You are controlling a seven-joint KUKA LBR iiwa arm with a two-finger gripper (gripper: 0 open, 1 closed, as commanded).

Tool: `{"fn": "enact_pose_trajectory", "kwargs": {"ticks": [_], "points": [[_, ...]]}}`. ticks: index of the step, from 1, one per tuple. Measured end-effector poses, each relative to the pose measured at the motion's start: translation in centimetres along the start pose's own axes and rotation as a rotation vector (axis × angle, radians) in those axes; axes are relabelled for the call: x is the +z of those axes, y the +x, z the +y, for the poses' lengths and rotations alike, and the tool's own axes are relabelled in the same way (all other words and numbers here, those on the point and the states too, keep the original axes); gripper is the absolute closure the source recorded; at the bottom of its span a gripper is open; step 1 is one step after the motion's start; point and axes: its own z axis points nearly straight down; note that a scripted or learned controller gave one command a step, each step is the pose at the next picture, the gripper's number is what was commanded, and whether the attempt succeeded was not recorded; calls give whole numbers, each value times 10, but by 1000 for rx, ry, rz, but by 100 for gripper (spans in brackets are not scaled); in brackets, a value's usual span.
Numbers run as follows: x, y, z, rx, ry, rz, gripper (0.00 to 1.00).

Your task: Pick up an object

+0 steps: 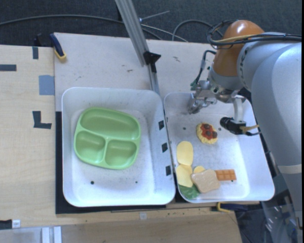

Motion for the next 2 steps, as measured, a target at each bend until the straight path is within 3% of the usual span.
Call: {"fn": "enact_pose_trajectory", "kwargs": {"ticks": [1, 2], "points": [[-43, 2, -3, -1, -22, 2, 100], [-89, -5, -6, -1, -22, 2, 100]]}}
